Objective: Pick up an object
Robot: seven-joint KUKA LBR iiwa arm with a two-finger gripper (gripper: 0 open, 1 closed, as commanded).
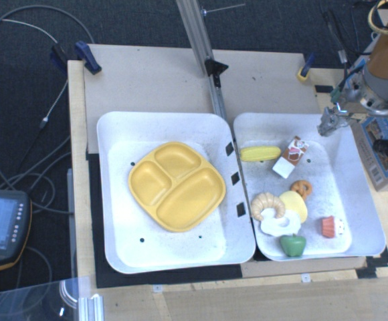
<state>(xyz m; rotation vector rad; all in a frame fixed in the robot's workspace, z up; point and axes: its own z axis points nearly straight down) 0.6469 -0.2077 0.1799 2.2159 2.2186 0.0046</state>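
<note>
The claw (329, 122) hangs over the upper right edge of the right bin (354, 179), at the end of the grey arm (381, 79) reaching in from the right. Whether it is released or clenched cannot be told; nothing shows between its tips.

Taking the right bin as landmark: toward its upper middle, nearest the claw, a small red and white carton (296, 150) stands beside a white block (283, 168). Left of them, near the bin's left wall, lies a yellow banana (259, 154). Lower, at the bin's middle, sits a small brown donut (302, 188), touching a yellow round piece (296, 206). A croissant (267, 204) lies just left of that, over a white piece (279, 225). At the bin's lower edge is a green pepper (292, 245), and toward its lower right corner a red strawberry piece (330, 227).

Left of the right bin, the left bin (114, 179) holds a yellow divided plate (176, 186). Both bins sit on the worktop (147, 79).
</note>
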